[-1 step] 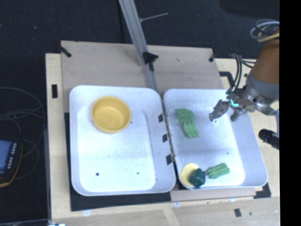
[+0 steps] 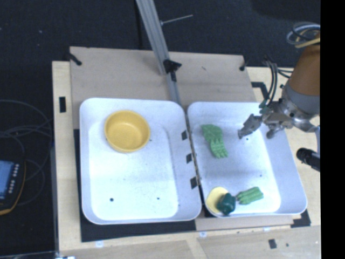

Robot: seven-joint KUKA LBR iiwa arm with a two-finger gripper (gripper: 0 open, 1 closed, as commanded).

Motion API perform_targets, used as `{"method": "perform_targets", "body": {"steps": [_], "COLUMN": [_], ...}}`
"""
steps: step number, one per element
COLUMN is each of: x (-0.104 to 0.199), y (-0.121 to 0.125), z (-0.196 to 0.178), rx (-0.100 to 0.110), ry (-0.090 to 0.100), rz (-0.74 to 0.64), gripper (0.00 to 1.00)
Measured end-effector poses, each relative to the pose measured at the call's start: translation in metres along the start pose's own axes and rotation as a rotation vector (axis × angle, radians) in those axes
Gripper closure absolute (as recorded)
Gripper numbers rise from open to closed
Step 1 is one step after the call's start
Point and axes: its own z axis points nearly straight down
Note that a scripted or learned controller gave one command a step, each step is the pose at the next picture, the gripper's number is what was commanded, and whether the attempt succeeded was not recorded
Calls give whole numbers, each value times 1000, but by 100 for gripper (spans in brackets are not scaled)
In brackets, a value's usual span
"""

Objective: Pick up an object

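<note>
My gripper (image 2: 260, 130) hangs over the right bin (image 2: 280, 161), near its upper right part, fingers spread apart with nothing between them. A ridged green piece (image 2: 215, 140) lies to its left in the same bin. At the bin's front edge sit a small yellow cup (image 2: 215, 198) with a dark green lump (image 2: 227, 203) against it, and a second green ridged piece (image 2: 249, 196) beside them. The orange band of the arm (image 2: 307, 74) shows at the right.
The left bin (image 2: 135, 188) holds a yellow bowl (image 2: 127, 131) in its upper left part. A grey metal pole (image 2: 156, 36) slants down from the top to the gap between the bins. A handset (image 2: 9, 183) lies off the bench at far left.
</note>
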Motion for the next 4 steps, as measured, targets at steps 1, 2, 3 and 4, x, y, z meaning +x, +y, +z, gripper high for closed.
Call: {"method": "perform_targets", "body": {"steps": [1, 2, 3, 4], "x": [-5, -7, -7, -7], "y": [-1, 7, 8, 11], "z": [43, 93, 140, 126], "rx": [3, 4, -3, -10], "ry": [-1, -1, -1, -2], "rz": [1, 1, 1, 1], "gripper": [0, 0, 0, 100]}}
